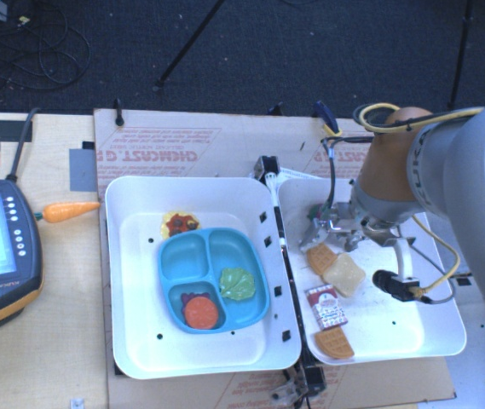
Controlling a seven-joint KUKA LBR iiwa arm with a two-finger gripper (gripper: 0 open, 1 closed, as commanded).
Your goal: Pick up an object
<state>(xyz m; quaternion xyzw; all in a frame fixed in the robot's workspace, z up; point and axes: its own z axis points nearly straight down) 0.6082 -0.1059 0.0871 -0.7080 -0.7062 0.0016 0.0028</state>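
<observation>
A waffle (333, 343) lies at the right bin's (434, 335) front edge, a red carton (326, 306) just behind it. Beyond, bread (343, 274) and a cracker (320, 257) touch, directly under the gripper (334, 226). I cannot tell how its jaws stand. The left bin (131, 271) holds a blue tray (214, 278).

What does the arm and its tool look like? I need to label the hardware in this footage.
The arm is a thick, rounded grey tube with an orange band above the wrist. A yellow cable loops over the band, and thin dark cables run down beside it. The tool is a small cluster of metallic parts.
</observation>
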